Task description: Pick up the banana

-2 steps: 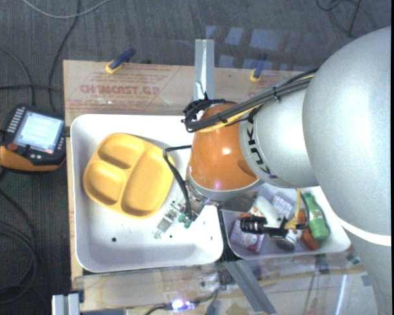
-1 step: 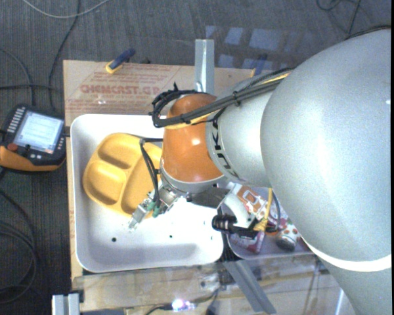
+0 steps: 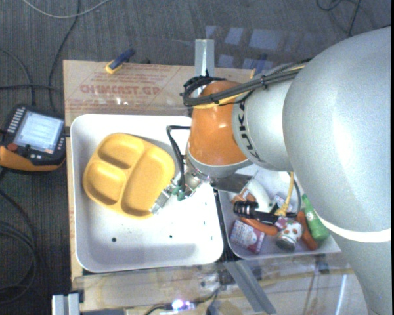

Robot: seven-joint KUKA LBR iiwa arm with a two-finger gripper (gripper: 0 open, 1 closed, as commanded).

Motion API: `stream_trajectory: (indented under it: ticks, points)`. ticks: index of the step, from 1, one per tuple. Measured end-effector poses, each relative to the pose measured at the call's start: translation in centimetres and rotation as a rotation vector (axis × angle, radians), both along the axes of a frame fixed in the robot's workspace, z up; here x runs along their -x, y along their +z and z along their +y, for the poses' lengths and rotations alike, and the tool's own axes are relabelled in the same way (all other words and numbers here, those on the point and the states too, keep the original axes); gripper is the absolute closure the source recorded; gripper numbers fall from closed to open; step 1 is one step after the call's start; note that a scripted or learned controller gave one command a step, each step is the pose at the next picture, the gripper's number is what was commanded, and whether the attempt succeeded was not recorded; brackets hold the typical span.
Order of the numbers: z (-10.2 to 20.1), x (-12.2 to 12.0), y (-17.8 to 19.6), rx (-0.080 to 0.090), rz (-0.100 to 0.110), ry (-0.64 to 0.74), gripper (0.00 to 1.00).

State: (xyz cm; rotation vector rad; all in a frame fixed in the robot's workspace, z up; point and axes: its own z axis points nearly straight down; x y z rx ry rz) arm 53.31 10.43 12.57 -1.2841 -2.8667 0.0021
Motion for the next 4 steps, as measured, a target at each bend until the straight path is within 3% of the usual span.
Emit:
stream_trajectory:
  ticks: [1, 2, 3, 4]
  points:
    - [3.8, 1.4, -0.6, 0.011, -0.001, 0.030, 0.00]
    - [8.4, -0.5, -3.4, 0.005, -0.003, -0.214, 0.00]
    - [8.3, -0.2, -2.8, 0.011, 0.007, -0.213, 1.00]
    - [8.6, -5.0, 16.2, 0.005, -0.002, -0.369, 1.00]
